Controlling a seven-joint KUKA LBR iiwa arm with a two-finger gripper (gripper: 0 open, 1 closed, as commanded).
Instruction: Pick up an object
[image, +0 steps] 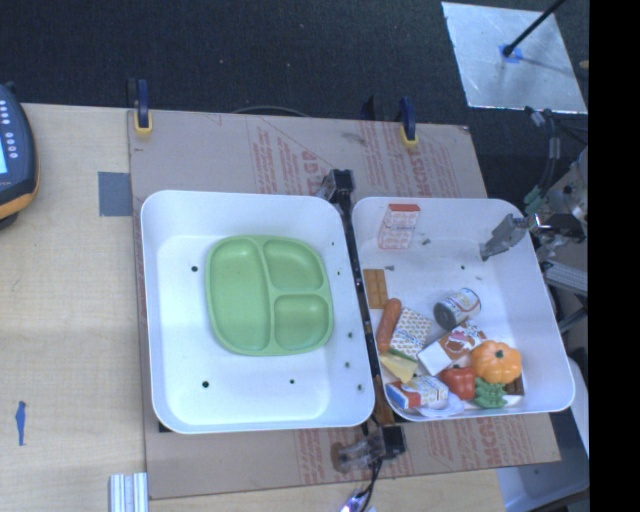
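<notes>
The right bin (450, 232) holds a heap of toy foods in its near half: an orange pumpkin (497, 361), a small tin can (458, 306), a reddish sausage (389, 322), a red pepper (460, 381), a green leafy piece (489, 396) and a yellow cheese wedge (398, 367). A red-and-white packet (399, 226) lies alone at the bin's far side. My gripper (500, 240) hangs over the far right corner of this bin, apart from the heap and up-right of the can. Nothing shows in it.
The left bin (170, 300) carries a green divided plate (269, 294). A brown cracker (375, 288) lies by the wall between the bins. Clamps (143, 110) hold the cardboard at the back. A yellow-edged device (14, 150) sits at the far left.
</notes>
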